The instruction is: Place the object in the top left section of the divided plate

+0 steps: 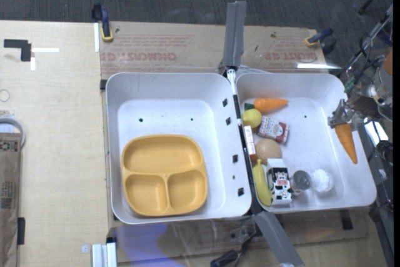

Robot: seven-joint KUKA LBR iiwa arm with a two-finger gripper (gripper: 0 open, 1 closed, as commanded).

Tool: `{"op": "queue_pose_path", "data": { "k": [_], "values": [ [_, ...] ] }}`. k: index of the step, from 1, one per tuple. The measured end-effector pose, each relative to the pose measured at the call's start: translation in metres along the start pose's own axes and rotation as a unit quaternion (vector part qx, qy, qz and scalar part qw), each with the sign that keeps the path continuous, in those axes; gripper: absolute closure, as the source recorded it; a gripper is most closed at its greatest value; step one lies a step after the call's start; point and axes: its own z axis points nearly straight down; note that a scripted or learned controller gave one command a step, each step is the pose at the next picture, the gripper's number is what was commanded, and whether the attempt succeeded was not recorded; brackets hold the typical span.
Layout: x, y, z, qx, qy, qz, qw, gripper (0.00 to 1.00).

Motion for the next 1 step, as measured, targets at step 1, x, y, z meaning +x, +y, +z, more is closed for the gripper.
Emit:
{"op": "queue_pose_path", "data": {
  "k": [1],
  "values": [
    [0.037,-0.064,0.137,0.0,0.001,-0.08,0.9968,1.0]
  ]
}}
